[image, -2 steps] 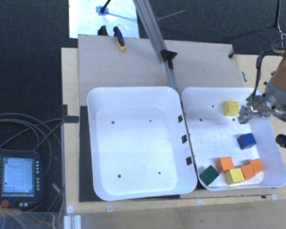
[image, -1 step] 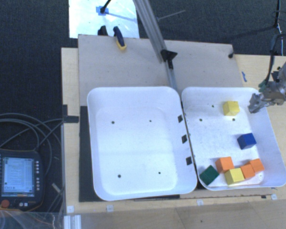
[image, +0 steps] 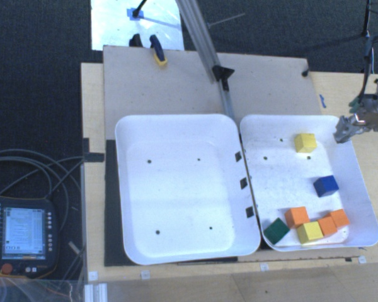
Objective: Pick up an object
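Nothing is picked yet. The likeliest target, judging by reach, is the yellow cube (image: 305,142), alone in the upper part of the right bin (image: 359,175). Below it sits a blue cube (image: 326,185). Along the bin's bottom edge cluster 5 blocks: a green one (image: 276,230), 3 orange, 1 yellow. The gripper (image: 348,129) hangs at the bin's upper-right rim, right of the yellow cube; whether it is spread or closed cannot be told. The approach step is in hand: next, move over a cube and descend.

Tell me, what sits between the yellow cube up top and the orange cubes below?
The blue cube lies between the yellow cube and orange cubes, camera view.
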Robot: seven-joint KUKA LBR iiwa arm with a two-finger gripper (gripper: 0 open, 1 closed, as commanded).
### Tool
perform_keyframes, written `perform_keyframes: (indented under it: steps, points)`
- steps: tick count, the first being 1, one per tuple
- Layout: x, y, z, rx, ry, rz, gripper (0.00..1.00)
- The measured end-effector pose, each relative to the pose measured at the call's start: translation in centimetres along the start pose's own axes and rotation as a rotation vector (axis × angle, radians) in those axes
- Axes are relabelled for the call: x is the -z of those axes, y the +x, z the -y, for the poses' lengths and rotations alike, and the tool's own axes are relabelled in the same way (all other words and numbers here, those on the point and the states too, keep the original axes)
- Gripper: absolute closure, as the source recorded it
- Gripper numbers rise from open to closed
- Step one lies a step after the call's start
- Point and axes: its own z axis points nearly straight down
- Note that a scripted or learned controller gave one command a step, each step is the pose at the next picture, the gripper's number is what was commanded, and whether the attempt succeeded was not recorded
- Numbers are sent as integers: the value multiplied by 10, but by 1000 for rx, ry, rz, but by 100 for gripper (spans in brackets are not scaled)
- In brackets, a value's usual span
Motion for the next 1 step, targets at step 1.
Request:
perform_keyframes:
  steps: [1]
  points:
    - [8,48,15,4,4,-3,100]
